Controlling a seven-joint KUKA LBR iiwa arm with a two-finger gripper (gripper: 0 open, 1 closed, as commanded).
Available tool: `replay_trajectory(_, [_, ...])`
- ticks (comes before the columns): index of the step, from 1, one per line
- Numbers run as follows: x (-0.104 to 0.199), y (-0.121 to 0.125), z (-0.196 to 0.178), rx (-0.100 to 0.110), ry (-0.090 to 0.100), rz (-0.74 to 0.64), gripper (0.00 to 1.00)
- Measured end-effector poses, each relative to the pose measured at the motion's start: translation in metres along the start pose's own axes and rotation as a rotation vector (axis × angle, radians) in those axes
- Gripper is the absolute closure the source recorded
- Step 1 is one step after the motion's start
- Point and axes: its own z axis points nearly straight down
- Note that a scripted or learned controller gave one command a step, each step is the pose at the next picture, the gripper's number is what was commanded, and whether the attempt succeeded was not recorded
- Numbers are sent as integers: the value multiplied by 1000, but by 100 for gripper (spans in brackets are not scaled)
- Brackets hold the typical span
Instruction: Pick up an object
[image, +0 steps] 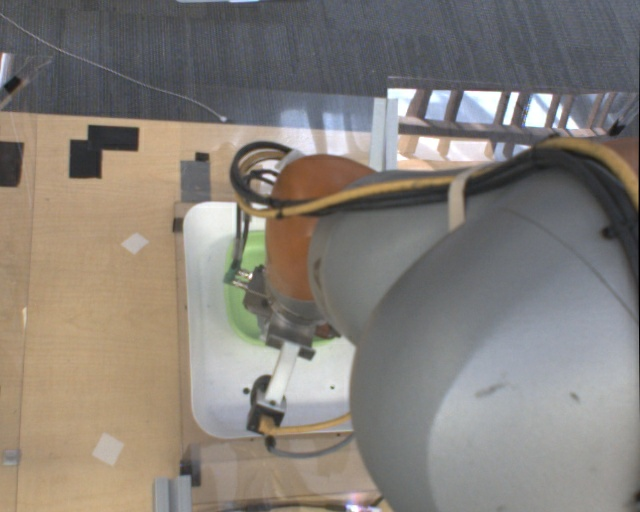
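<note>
A bright green object lies in the left white bin, in its middle to far part. Most of it is hidden under the arm's wrist. My gripper hangs straight down over the green object, just below the orange band. From this camera I cannot tell whether it touches the object. The large grey arm reaches in from the right and covers the rest of the bin.
The pale wooden bench spreads out to the left of the bin, with black marks near its far edge. Grey brackets sit at the bin's corners. The arm's body hides everything to the right.
</note>
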Motion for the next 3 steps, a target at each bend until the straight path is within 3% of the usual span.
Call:
replay_trajectory(2, [1, 3, 16, 1, 1, 751, 100])
replay_trajectory(3, [0, 0, 19, 1, 2, 1001, 100])
